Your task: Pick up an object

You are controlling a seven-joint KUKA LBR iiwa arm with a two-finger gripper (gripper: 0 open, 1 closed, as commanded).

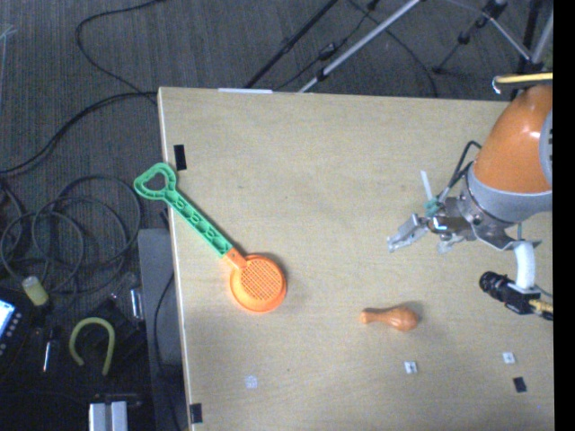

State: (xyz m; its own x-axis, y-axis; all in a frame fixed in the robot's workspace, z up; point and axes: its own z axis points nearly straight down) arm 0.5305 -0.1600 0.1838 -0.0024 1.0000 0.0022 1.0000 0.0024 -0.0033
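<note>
- So, nothing picked yet: the gripper (415,232) hangs over bare bench top (341,151), its 2 fingers spread apart with nothing between them.
- 2 candidates on the surface: an orange pear-shaped toy (393,317) lying on its side, below and a little left of the fingertips, near but apart; and a sieve toy (216,241) with a green handle and orange mesh head, well apart to the left, handle tip poking over the bench's left edge.
- The orange toy looks like the closer target, my guess.
- Left to do: line up over 1 object, descend, close, lift. All of it, basically.
- Can't tell how high the claw sits above the surface from this slanted view.
- A few small dark and white markers (411,366) lie near the front edge, clear of both toys.
</note>
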